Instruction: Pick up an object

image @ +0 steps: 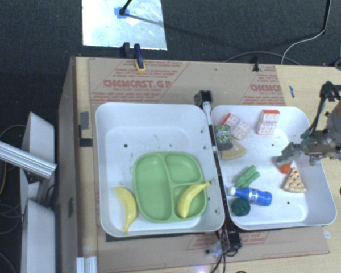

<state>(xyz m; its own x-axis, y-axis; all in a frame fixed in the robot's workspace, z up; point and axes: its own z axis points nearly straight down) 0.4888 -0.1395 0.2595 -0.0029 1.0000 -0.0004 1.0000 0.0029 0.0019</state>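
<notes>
Nearest to me, along the front of the left bin, I see one banana lying on the bin floor at about seven o'clock from the green divided plate, touching its rim. A second banana rests in the plate's lower right compartment. Over in the right bin, a blue bottle lies at six o'clock, with a dark green lump just below it and a green vegetable just above. A pizza slice sits toward three o'clock, a small carton at twelve, a checked packet at eleven. My gripper hovers just above the pizza slice, over a small red piece; whether the claw is released or clenched I cannot tell.
</notes>
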